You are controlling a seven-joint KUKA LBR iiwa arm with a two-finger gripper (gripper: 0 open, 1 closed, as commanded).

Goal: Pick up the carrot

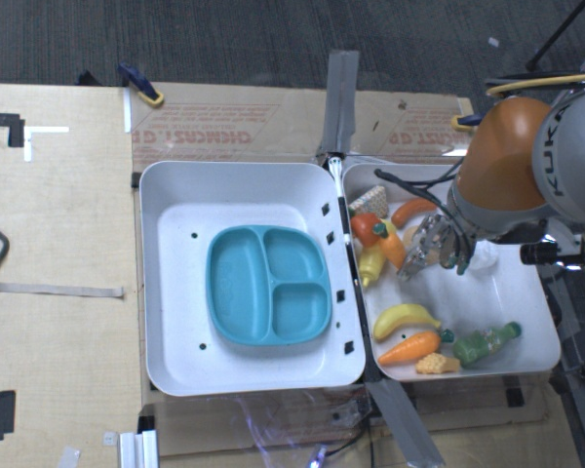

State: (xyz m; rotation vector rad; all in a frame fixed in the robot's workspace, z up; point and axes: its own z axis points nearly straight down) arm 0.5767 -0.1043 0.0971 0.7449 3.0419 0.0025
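Plainly, the orange carrot (409,348) lies near the right bin's (526,359) front wall, touching the banana (405,318). Open floor lies right of both. Gripper (437,250) hovers apart; whether its fingers are spread, I cannot tell.

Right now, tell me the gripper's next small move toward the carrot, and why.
Probably move toward the bin's near edge: the gripper hangs over the right bin, by the pile at its far left corner, while the carrot lies nearer the camera, just below the banana.
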